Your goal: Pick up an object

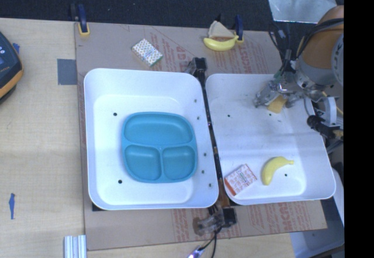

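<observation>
I see a small yellowish block (276,105) in the upper part of the right bin (245,151), right under the gripper (273,96). The metal fingers crowd over it and hide most of its top, so I cannot make out its real shape or what it is. The jaws sit at either side of the block, but from this slanted view I cannot tell whether they are pinching it or merely standing beside it, nor whether the block rests on the bin floor or is lifted off it.

The arm (318,55) comes in from the right; its orange band is cut off by the frame edge, and cables (321,119) loop down beside the wrist.

Lower in the same bin I see a yellow banana (274,168) near the front right corner, and just beside it to the left a small red-and-white packet (240,179) lying against the front rim; its print is too small to read.

The left bin (99,134) holds a blue divided plate (159,147) with three compartments, lying flat in the middle.

Outside the bins, on the brown board (175,52), lie a small patterned packet (146,51) and, further right, a second banana (220,44) with a pale wedge-shaped thing (220,30) behind it that I cannot identify. A dark device (7,66) at the left edge is half cut off.
</observation>
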